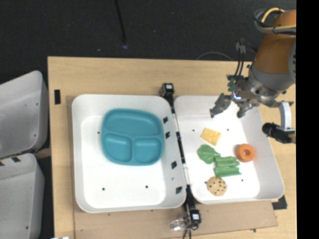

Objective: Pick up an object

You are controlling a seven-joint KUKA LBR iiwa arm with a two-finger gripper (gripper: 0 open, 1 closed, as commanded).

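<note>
evenly lit from above, fairly bright on the bench [60, 73] and both bins. soft, short shadows under the gripper [230, 106] near the right bin's [269, 180] far edge. mild glare on the white bin floors. dark, underexposed surroundings. slightly soft focus throughout, coarse resolution.

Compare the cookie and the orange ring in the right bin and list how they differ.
The cookie is tan with dark specks; the orange ring is plain bright orange. The cookie is a solid disc; the ring has a hole in its middle. The cookie lies near the bin's front edge, the ring farther back and to the right. Both are small, round, and lie in the right bin.
</note>
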